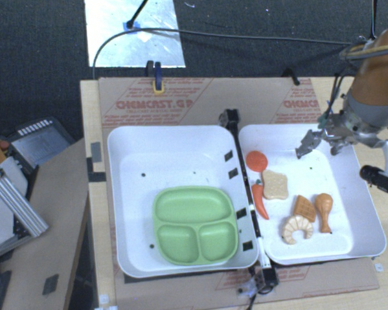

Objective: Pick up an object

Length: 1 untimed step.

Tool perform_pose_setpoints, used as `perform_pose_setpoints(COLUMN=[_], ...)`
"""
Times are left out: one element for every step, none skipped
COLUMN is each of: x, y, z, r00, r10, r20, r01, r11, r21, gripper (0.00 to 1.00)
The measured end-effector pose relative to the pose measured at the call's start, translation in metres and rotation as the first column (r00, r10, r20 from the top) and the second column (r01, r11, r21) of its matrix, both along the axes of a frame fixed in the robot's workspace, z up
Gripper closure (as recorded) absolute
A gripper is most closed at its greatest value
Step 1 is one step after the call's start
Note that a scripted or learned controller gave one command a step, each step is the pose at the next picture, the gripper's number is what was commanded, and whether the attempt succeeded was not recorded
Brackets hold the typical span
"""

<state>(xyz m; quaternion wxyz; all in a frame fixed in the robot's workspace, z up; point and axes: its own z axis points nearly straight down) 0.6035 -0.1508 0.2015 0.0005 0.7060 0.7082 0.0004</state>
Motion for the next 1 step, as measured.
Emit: perform_pose_setpoints(x=[-0.0004], y=[0.0106], z=[-0.053], r00=[1.0], r10=[0.002], r20=[-0.003], r01=[-0.002], r11=[1.0], r21=[0.001], gripper=[0.0])
